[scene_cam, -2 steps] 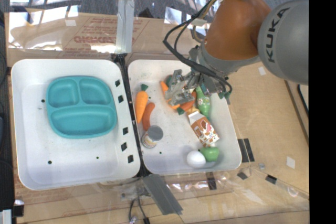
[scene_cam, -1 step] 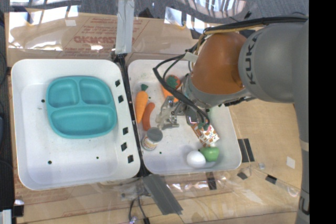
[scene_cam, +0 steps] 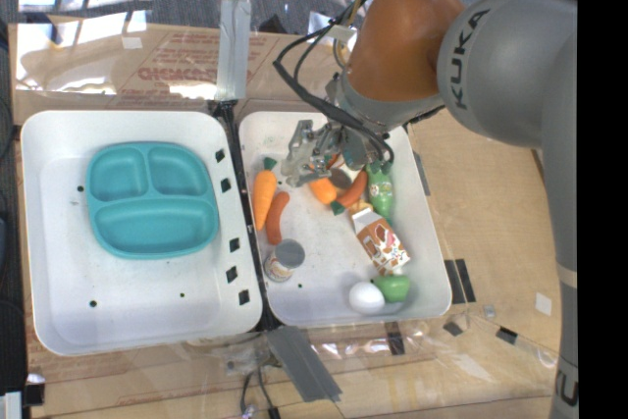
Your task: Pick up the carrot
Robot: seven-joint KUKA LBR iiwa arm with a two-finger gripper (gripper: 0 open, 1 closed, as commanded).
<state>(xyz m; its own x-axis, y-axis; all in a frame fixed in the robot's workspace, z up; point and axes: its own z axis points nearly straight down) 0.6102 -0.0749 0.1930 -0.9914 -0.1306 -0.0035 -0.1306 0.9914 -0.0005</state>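
The carrot (scene_cam: 264, 194) is orange and tapered. It lies in the right bin (scene_cam: 324, 309) near the left wall, pointing toward the front, with a red-brown sausage (scene_cam: 279, 216) touching its right side. My gripper (scene_cam: 305, 160) hangs low over the back of this bin, just right of and behind the carrot's thick end. Nothing shows in its grasp. The arm's orange band (scene_cam: 397, 44) rises behind it and hides the back right part of the bin.
The right bin also holds an orange piece (scene_cam: 324, 190), a second sausage (scene_cam: 354, 185), a green bottle (scene_cam: 382, 191), a carton (scene_cam: 381, 243), a small can (scene_cam: 287, 257), a white egg (scene_cam: 367, 297) and a green pepper (scene_cam: 395, 287). A teal divided plate (scene_cam: 151, 198) sits in the left bin (scene_cam: 59, 309).
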